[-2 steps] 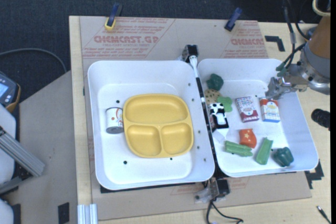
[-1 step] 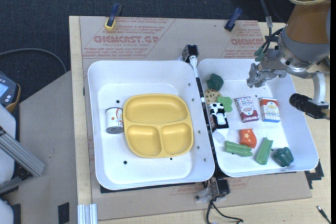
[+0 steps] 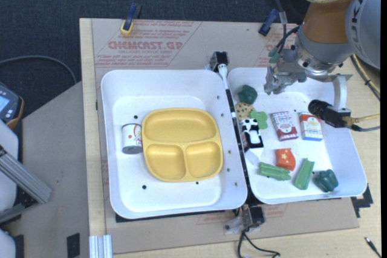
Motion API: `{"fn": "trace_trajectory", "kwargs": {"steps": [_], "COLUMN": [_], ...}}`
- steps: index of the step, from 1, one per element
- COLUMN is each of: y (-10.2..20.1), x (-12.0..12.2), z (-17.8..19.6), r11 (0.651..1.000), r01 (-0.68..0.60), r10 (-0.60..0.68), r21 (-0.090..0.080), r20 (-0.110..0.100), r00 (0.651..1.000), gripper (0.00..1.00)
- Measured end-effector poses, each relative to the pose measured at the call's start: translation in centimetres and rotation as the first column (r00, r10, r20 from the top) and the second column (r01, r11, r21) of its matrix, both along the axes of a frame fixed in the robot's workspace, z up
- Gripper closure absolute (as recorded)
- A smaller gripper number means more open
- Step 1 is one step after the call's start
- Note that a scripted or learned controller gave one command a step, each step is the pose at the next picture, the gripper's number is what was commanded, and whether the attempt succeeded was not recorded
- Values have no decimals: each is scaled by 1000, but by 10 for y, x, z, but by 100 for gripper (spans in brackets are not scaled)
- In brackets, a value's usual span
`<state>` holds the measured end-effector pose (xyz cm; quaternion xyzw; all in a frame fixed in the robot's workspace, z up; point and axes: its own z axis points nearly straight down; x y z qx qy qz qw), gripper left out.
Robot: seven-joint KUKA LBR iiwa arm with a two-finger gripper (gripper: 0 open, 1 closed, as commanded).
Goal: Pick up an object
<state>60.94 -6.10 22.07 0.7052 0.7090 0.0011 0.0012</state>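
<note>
Fingers of the gripper [image 3: 273, 86] hang over the right bin [image 3: 354, 157] at its twelve o'clock edge; we cannot tell whether they are apart or together, and nothing shows between them. Nearest, at about eight o'clock from them, lies a dark green toy [image 3: 247, 93]; we judge it light, hard plastic, rounded and likely slippery, best pinched across its narrow middle. Farther out sit two small cartons [image 3: 283, 125], and the left bin [image 3: 115, 87] holds a yellow divided plate [image 3: 181, 143].
</note>
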Motion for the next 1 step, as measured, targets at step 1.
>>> {"fn": "trace_trajectory", "kwargs": {"steps": [1], "y": [39], "x": [6], "z": [-1], "r11": [1000], "r01": [1], "r10": [-1], "r21": [0], "r20": [0], "r00": [1000], "gripper": [100]}}
